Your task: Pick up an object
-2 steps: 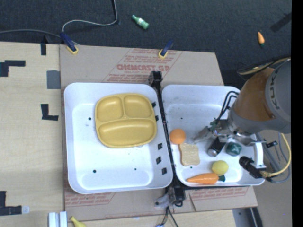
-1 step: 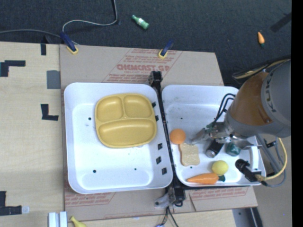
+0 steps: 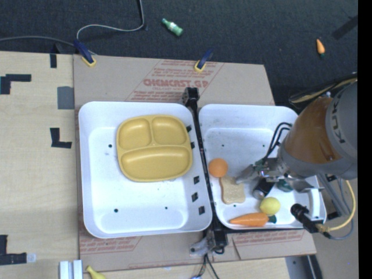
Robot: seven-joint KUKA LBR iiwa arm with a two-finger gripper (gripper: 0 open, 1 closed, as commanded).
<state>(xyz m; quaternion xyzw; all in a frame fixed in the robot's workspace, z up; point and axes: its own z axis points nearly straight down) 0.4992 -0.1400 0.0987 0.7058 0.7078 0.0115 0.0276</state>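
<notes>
Jaws, seemingly spread and empty, hover just right of the bread slice (image 3: 233, 191).

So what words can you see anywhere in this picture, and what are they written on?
"CHEMCAST GP", in red, upside down, on the brown cardboard sheet behind the two white bins.
More red print along that sheet's front edge, under the left bin: too small and blurred to read.
A few letters on the robot arm, cut off at the edge: not readable.
</notes>
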